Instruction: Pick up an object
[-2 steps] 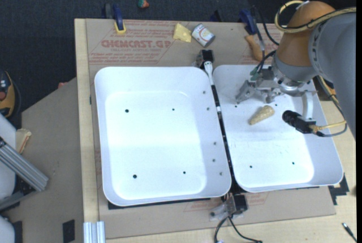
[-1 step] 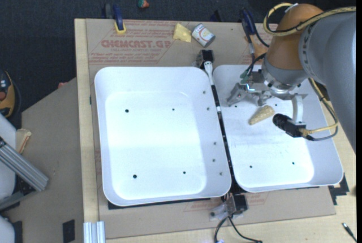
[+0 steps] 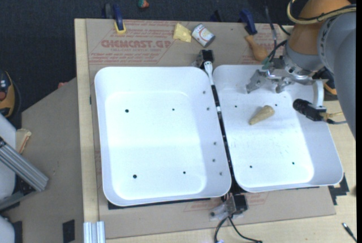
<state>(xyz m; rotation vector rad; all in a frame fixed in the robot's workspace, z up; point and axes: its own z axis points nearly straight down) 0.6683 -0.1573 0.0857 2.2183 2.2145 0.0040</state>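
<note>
A small black clamp with trailing cable sits at the near edge of the bench, at the foot of the seam between the two bins. The bench itself is a brown board printed with red lettering along its far side. On it, the left bin is the bigger white shape; the right bin lies just beside it, touching along a dark strip. The grey arm with its orange band comes in from the far right. Its gripper hangs over the far part of the right bin, and whether it is apart or together cannot be told. A tan cone-shaped object lies on the right bin's floor, nearer than the gripper and clear of it. Beyond the bins lie a yellow scrap and a small white box.
</note>
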